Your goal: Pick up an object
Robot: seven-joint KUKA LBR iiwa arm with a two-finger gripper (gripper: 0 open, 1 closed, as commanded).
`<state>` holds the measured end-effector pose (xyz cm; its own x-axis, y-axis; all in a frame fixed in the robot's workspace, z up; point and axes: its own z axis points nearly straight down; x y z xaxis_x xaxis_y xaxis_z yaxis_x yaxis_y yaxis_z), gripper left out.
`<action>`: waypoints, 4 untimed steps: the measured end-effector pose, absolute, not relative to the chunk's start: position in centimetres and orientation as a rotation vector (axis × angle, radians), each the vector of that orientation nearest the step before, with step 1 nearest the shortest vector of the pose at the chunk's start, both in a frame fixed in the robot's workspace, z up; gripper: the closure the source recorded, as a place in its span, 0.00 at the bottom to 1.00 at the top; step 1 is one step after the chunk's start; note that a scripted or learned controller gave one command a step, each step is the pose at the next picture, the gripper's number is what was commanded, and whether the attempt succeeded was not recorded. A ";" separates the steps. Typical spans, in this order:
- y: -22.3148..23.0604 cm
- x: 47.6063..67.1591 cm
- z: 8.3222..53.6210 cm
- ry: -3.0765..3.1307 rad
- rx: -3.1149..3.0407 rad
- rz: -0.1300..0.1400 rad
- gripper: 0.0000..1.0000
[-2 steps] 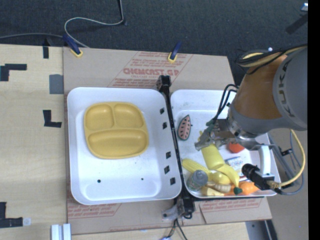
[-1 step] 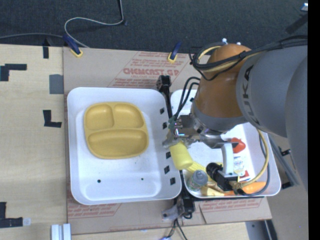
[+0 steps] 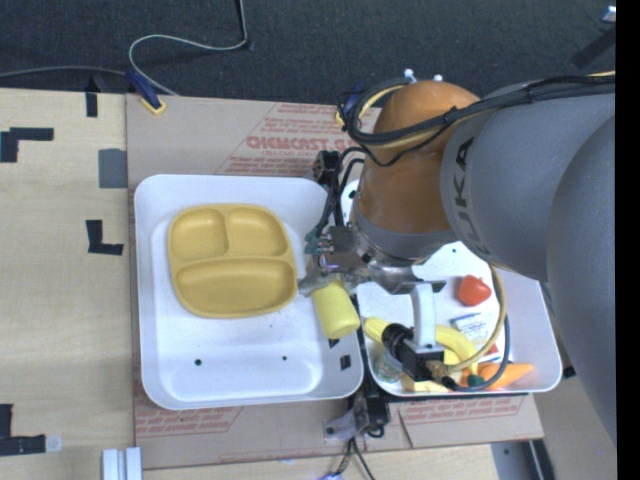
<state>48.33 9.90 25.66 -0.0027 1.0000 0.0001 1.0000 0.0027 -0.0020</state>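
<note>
The claw (image 3: pixel 325 283) sits over the divide between the two bins, seemingly clamped on a yellow plastic cylinder (image 3: pixel 336 312) that hangs just below it, its long axis running down and slightly right, beside the yellow divided plate (image 3: pixel 232 258).

The 2 white bins (image 3: pixel 235 378) look like smooth, slightly glossy plastic; the yellow divided plate (image 3: pixel 232 260) is matt plastic; the bench (image 3: pixel 60 298) beneath resembles rough cardboard.

left bin (image 3: pixel 160 368): yellow divided plate (image 3: pixel 232 260) | cardboard sheet (image 3: pixel 270 138) beneath | cable (image 3: pixel 190 43) behind
</note>
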 end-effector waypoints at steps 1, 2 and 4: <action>9.9 48.3 26.6 -2.224 -2.216 0.005 1.00; 9.3 48.4 26.8 -2.223 -2.220 0.003 1.00; 8.9 48.4 26.8 -2.223 -2.220 0.001 1.00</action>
